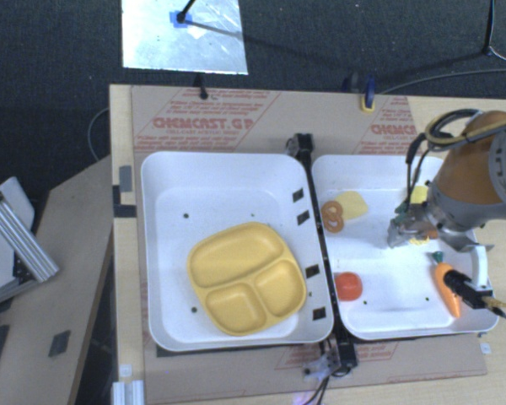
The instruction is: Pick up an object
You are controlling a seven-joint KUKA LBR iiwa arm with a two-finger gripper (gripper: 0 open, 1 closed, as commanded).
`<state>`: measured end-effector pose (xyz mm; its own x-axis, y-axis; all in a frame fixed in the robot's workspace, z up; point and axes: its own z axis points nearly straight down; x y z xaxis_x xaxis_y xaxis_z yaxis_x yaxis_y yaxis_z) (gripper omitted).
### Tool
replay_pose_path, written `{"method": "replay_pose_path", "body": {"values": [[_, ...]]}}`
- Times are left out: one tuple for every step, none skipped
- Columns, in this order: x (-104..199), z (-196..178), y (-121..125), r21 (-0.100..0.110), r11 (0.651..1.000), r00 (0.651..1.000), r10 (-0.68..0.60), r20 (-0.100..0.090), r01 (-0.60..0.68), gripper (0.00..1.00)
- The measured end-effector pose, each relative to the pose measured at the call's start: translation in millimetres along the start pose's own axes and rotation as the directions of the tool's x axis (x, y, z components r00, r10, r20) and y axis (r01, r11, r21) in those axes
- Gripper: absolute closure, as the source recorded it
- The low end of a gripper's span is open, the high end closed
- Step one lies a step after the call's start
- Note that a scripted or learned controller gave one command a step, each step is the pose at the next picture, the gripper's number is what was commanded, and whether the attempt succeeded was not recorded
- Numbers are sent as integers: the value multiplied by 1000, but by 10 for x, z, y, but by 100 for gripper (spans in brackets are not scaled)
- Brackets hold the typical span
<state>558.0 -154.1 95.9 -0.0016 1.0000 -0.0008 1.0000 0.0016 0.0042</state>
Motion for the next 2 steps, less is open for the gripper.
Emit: {"method": "replay_pose_path", "body": {"values": [[26, -513, 116, -2, 1000, 1000, -4, 1, 4, 100], [-40, -1127, 185, -4, 1000, 1000, -4, 2, 4, 100]]}}
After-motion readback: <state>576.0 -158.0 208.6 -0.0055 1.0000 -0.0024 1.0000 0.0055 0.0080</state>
